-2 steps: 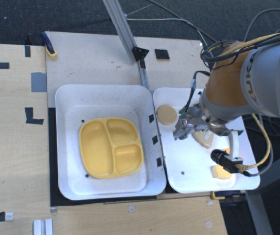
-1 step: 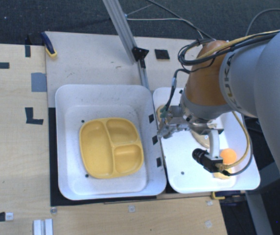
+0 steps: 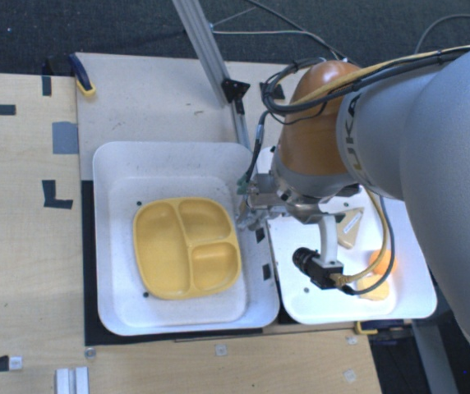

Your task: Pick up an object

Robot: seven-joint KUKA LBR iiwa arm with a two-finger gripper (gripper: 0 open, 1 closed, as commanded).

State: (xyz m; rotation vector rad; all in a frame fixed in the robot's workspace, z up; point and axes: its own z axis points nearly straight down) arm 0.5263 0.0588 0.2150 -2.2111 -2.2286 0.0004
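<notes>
A yellow divided plate (image 3: 187,246) lies flat in the left white bin (image 3: 116,171). In the right white bin (image 3: 412,298) a beige wedge-shaped piece (image 3: 351,226) and an orange-yellow object (image 3: 375,279) lie partly hidden behind the arm and its cables. My gripper (image 3: 254,210) hangs low over the wall between the two bins, just right of the plate's right rim. Nothing can be seen held in it.
The grey arm with its orange band (image 3: 317,121) covers most of the right bin. A black fitting with cables (image 3: 313,269) hangs off the wrist above that bin's floor. A metal post (image 3: 206,48) rises behind the bins. A blue and yellow clamp (image 3: 81,75) sits at the bench's far left corner.
</notes>
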